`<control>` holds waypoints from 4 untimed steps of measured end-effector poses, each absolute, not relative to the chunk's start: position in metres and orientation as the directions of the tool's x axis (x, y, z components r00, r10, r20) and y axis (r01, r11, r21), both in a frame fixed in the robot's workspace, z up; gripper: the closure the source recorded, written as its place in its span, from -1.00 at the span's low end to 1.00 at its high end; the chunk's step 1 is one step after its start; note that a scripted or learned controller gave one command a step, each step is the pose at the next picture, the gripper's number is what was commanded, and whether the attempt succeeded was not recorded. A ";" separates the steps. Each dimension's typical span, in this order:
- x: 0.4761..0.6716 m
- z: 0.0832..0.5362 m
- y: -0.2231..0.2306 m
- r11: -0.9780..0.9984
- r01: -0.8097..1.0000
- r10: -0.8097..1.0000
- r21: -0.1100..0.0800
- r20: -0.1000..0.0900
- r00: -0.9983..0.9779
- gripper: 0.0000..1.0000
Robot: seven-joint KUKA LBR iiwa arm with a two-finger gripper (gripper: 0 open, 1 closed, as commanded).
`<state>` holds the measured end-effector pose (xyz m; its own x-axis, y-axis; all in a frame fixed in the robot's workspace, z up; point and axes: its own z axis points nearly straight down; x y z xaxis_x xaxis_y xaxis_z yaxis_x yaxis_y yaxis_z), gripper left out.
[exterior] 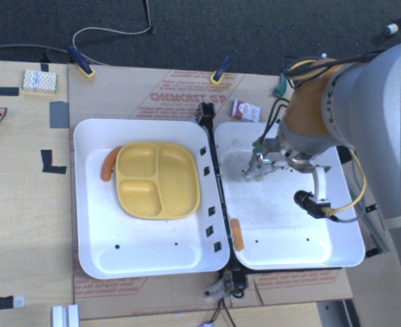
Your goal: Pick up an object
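- At the near edge of the counter (23, 203), a black clamp fitting (227, 285) sits below the seam between the two shallow white plastic bins.
- In the right white bin (289, 247), a small orange oblong piece (236, 234) lies against the left wall, near the front.
- In the left white bin (146, 257), a yellow three-compartment plastic plate (158, 180) lies flat, with an orange sausage-shaped toy (107, 164) just beside its left rim.
- Farther back in the right bin, the metal two-finger gripper (254, 169) is low over the bin floor near the left wall; nothing is visible between its fingers, and whether they are spread or closed cannot be told.
- The grey arm with the orange band (309, 104) rises to the right above it.
- Beyond the bins, a small red-and-white packet (244, 110) lies on the brown cardboard sheet (139, 94), and a yellow-and-blue clip (220, 72) grips its far edge.
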<state>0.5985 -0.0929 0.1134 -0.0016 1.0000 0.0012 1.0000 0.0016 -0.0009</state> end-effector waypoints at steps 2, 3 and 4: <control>0.598 0.122 -0.092 0.002 1.000 1.000 -0.002 0.003 -0.002 -1.00; 0.605 0.085 -0.100 0.001 1.000 1.000 0.001 -0.001 -0.001 -1.00; 0.606 0.095 -0.100 0.002 1.000 1.000 0.003 -0.003 -0.002 1.00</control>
